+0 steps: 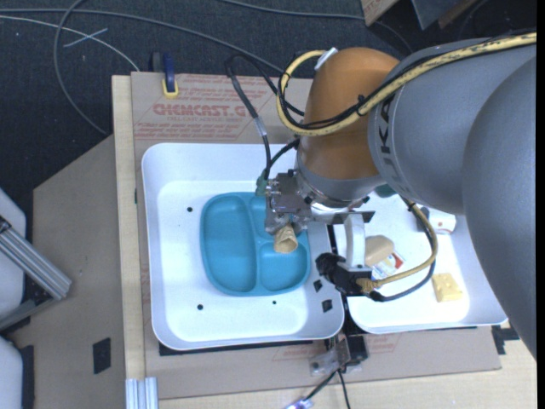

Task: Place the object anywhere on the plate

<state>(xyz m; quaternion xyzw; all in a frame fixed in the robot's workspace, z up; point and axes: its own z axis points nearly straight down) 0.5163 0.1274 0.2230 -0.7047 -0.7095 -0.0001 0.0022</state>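
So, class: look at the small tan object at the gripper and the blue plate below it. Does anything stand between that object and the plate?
Nothing visible does. The tan object sits at the gripper right over the right compartment of the blue plate in the left bin. The other items, including a yellow block, lie apart in the right bin.

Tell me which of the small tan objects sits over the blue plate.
The tan piece at the gripper, above the blue plate. The other two lie in the right bin.

Dark carpet (68,75) (cables (94,24) trailing) surrounds a cardboard-topped bench (136,254).
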